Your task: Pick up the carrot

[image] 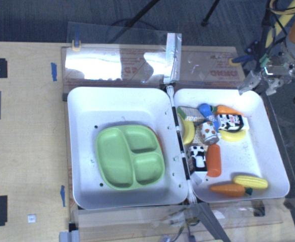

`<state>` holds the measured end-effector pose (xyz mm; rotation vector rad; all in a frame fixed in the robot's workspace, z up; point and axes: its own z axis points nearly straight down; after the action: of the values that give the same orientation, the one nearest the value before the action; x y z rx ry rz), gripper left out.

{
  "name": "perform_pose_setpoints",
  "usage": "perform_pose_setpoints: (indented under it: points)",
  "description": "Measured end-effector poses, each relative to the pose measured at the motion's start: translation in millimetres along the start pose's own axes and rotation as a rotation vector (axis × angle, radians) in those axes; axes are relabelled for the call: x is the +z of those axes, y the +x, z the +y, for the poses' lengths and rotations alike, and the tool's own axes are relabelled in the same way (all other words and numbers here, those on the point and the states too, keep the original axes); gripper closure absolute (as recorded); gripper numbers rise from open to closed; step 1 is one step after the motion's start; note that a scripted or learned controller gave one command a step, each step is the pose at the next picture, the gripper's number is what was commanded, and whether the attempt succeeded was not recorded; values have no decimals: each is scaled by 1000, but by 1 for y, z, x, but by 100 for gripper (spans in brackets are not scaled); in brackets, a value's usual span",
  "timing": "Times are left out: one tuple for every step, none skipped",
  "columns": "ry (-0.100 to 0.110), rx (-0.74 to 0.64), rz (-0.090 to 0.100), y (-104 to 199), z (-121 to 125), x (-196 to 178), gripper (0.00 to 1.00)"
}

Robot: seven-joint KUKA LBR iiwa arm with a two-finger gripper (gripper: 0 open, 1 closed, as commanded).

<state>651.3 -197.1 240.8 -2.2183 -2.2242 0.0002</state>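
Observation:
The carrot [228, 189], orange with a green stub at its right end, lies along the front edge of the right bin [268, 150]. A yellow corn cob [250, 181] touches it just behind. My gripper [262, 79] hovers over the far right corner of the right bin, well away from the carrot and above the rim. Nothing is visible in it.
The right bin also holds an orange cylinder [214, 160], a second orange piece [228, 110] at the back, a banana [187, 132], a small can [209, 133], a blue item [206, 110] and cow-patterned pieces [231, 121]. A green divided plate [131, 156] sits in the left bin [81, 115].

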Motion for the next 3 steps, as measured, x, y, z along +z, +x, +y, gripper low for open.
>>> perform_pose_setpoints:
  points:
    - [0, -121, -1, -10, -10, 42, 0]
    - [-6, -444, -4, -25, 17, 74, 0]
    - [-5, -599, -4, -24, 17, 73, 0]
